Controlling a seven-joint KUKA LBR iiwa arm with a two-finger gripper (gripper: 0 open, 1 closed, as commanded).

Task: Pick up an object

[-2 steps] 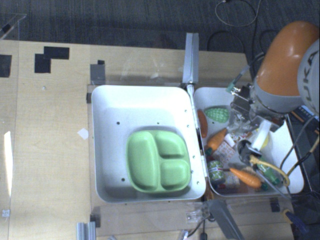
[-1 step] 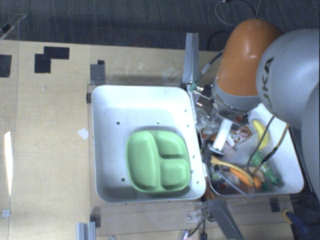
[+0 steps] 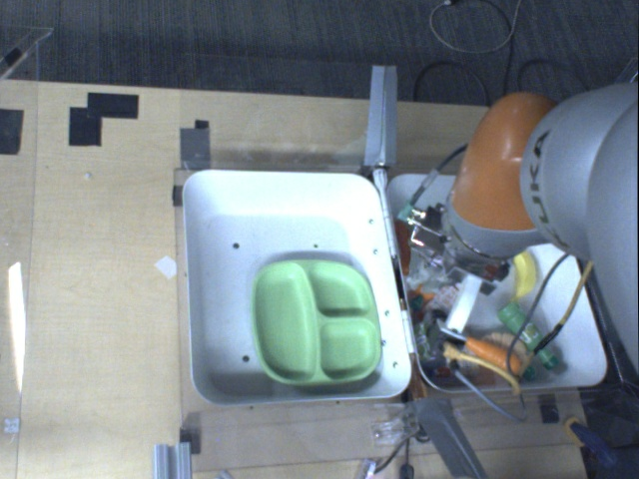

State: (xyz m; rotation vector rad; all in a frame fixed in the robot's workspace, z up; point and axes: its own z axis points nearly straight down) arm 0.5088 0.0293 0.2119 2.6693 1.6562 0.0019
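My gripper (image 3: 446,302) reaches down into the left part of the right bin (image 3: 591,365), among a heap of small objects. The grey arm and its orange band (image 3: 502,163) cover most of that bin. Beside the gripper lie a yellow object (image 3: 523,275), a small green object (image 3: 513,317) and an orange carrot-like object (image 3: 487,351) near the bin's front edge. Whether anything sits inside the gripper is hidden by the wrist and the clutter.
The left bin (image 3: 215,218) holds a green divided tray (image 3: 318,319) at its front middle. A metal post (image 3: 382,118) stands at the back between the bins. Cables (image 3: 544,327) hang over the right bin's contents. A wooden benchtop (image 3: 90,267) lies to the left.
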